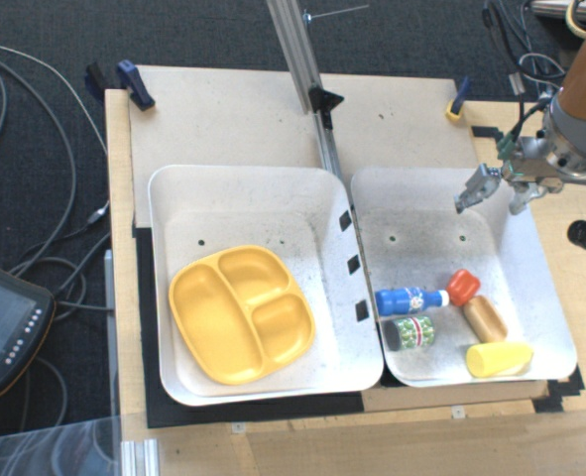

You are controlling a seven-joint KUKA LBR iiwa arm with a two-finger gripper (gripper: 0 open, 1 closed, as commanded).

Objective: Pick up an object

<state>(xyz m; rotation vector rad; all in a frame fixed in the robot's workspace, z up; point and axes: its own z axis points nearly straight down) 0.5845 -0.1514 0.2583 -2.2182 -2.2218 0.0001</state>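
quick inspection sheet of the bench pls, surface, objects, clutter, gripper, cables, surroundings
surface: bench bears two white bins, left bin and right bin, side by side
job's things: right bin holds blue bottle, green can, red piece, brown cylinder, yellow block, all at its near end
clutter: yellow tray in left bin
gripper: gripper open, above right bin's far end, holding nothing
cables: black cables on floor at left
surroundings: tablet at left edge; blue clamp on bench corner

A single fixed camera looks down at a slant from above the bench, far enough back to take in both white bins, the surrounding dark floor, and the arm entering from the right edge.
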